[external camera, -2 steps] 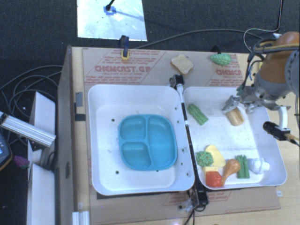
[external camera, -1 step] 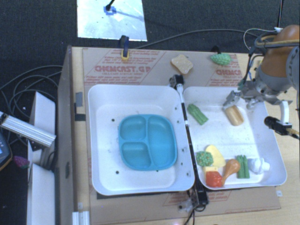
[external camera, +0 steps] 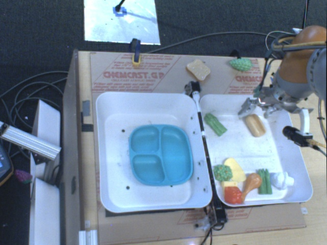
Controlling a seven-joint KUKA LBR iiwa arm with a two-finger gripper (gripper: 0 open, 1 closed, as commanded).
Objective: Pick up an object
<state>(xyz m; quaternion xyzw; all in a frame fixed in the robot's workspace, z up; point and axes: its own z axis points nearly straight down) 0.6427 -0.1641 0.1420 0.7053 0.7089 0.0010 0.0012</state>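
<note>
Reaching in from the right, the grey arm with its orange band (external camera: 306,40) holds the gripper (external camera: 259,107) low over the upper part of the right bin (external camera: 301,185). Its two fingers (external camera: 247,107) stand wide apart, with nothing between them, and a tan bread roll (external camera: 255,125) lies on the bin floor just below them. Near the divider in the same bin is a green cucumber piece (external camera: 215,124). Along the near edge lie a broccoli (external camera: 223,172), a yellow piece (external camera: 234,170), a red piece (external camera: 232,194), a chicken drumstick (external camera: 250,183), some green beans (external camera: 264,181) and a small white object (external camera: 282,179), all close together. The left bin (external camera: 112,116) holds a blue divided plate (external camera: 160,154). On the board behind the bins are a slice of toast (external camera: 198,70) and a green bumpy item (external camera: 240,64).
</note>
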